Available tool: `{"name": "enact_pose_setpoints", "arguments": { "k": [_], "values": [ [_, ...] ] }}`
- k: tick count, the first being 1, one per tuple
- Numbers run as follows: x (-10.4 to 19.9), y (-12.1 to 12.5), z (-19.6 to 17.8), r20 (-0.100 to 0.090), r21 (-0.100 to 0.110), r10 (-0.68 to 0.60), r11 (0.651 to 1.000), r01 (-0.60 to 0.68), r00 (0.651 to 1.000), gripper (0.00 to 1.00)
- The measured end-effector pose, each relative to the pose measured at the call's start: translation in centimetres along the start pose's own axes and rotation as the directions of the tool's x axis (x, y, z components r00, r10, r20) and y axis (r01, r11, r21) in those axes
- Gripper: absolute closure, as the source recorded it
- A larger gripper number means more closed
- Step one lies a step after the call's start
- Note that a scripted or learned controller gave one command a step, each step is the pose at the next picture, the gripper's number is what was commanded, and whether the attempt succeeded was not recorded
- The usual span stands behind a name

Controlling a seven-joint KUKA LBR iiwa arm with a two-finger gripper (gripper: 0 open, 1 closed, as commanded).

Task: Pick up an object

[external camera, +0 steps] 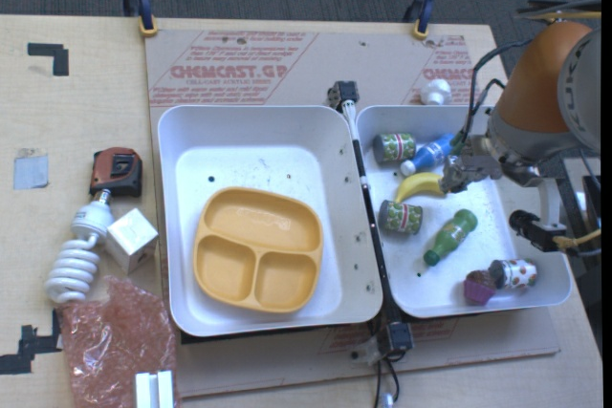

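In the right-hand shallow white bin, the pincer sits low at the right end of the curved yellow toy banana; whether it is released or clenched cannot be told, and no hold on the banana is evident. Crowding is the main risk: a small blue plastic bottle lies just above the banana, a green-labelled can beside that, and another can just below. A descent could nudge these neighbours, or close on the banana's narrow tip, which would likely slip free.
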State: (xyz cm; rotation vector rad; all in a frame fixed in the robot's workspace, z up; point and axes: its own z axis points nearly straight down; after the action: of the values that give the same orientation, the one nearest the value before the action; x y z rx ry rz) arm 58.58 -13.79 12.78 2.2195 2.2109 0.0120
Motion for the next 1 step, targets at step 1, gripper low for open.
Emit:
{"name": "enact_pose_setpoints", "arguments": {
  "k": [1],
  "values": [
    [0.01, 0.00, 0.00, 0.000, 0.000, 0.000, 1.000, 0.000, 1.000, 0.00]
  ]
}}
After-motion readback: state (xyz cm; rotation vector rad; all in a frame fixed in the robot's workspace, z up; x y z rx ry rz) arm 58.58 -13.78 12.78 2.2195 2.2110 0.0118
